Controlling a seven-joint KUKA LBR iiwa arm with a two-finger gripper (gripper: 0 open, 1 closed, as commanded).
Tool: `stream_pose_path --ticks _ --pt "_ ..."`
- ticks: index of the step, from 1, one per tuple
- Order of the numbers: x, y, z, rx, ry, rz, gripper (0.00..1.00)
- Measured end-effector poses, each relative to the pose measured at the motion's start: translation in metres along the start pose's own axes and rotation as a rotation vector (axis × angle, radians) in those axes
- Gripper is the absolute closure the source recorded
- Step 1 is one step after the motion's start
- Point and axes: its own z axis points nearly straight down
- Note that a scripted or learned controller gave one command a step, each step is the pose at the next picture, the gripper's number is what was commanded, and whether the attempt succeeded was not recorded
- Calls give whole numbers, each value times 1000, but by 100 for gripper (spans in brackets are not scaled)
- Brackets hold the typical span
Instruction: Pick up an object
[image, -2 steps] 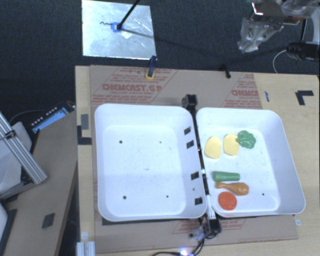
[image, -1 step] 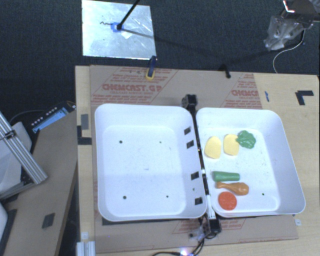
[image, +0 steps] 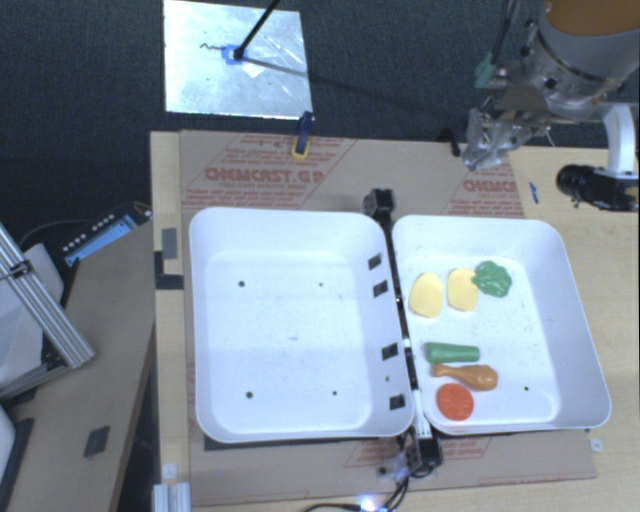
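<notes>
**Ana:** End effector (image: 487, 148) first: where does it sit, and why there?

**Ben:** High at the back, above the brown board behind the right bin (image: 575, 300), hanging from the grey arm (image: 575, 45) with its orange band. I judge it is parked clear of the bins so the camera sees every item unblocked.

**Ana:** Is it clamped on anything?

**Ben:** Nothing shows between its tips. Whether they stand apart or together, I cannot tell; the metal is a blur at this angle.

**Ana:** And the things to pick?

**Ben:** All in the right bin, none in the left bin (image: 290, 320). Two pale yellow pieces (image: 426, 294) and (image: 461, 289) lie side by side near the back, with a green leafy piece (image: 492, 278) touching the second one. Nearer the front sit a green pod (image: 452, 352), an orange-brown drumstick shape (image: 467, 375) just beside it, and a red disc (image: 455, 402) close below.

**Ana:** Why does that layout matter?

**Ben:** They crowd the bin's left half, near the hinge wall between bins. The first yellow piece and the red disc look easiest, since each has free floor on some sides. The pod and drumstick lie so close that tips closing on one may nudge the other.

**Ana:** Progress?

**Ben:** The pick has not begun, by my reading; everything rests flat on the bin floor, and the surface under both bins holds only the board.
</notes>
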Motion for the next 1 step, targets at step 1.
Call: stream_pose_path --ticks 1 --pt "-86 48 -51 -15 -6 13 100"
